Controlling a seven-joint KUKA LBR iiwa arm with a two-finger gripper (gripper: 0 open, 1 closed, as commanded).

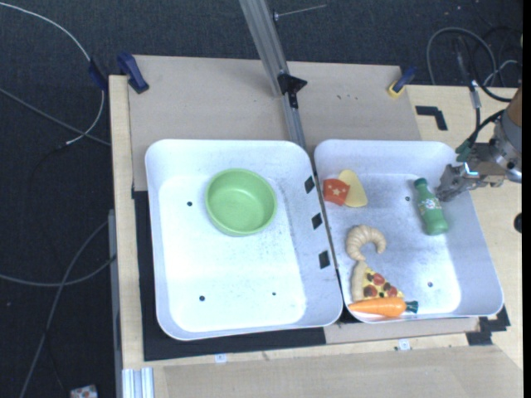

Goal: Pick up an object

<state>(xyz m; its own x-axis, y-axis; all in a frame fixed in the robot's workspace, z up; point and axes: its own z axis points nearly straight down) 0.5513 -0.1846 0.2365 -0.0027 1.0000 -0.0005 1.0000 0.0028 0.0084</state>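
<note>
A green bottle (430,208) lies in the right bin (465,264), near its far right side. My gripper (455,182) hangs just up and to the right of the bottle's cap, over the bin's right rim, apart from the bottle. A red and yellow toy (343,190) rests at the bin's far left. A beige croissant (365,241) lies in the middle. A pizza slice (373,285) and an orange carrot (380,308) sit at the near edge.
The left bin (191,297) holds a green bowl (241,201) toward its far side. A metal pole (270,48) slants down to the gap between the bins. Blue and yellow clamps (133,73) grip the bench's far corners.
</note>
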